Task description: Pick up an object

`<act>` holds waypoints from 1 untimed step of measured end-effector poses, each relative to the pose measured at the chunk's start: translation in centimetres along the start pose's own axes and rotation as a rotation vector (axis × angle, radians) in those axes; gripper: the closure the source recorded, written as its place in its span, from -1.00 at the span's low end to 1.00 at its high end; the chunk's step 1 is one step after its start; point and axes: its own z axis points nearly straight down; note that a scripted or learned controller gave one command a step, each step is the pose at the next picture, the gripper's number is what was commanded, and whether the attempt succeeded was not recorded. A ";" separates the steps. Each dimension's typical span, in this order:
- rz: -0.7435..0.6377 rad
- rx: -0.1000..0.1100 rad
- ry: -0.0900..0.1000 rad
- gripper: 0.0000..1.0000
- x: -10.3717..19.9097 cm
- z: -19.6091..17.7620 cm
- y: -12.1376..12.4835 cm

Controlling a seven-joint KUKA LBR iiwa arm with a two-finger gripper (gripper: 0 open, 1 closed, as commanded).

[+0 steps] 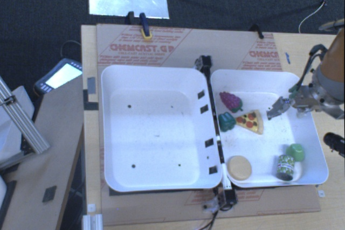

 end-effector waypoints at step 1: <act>-0.003 -0.003 0.000 1.00 0.0 -1.1 0.1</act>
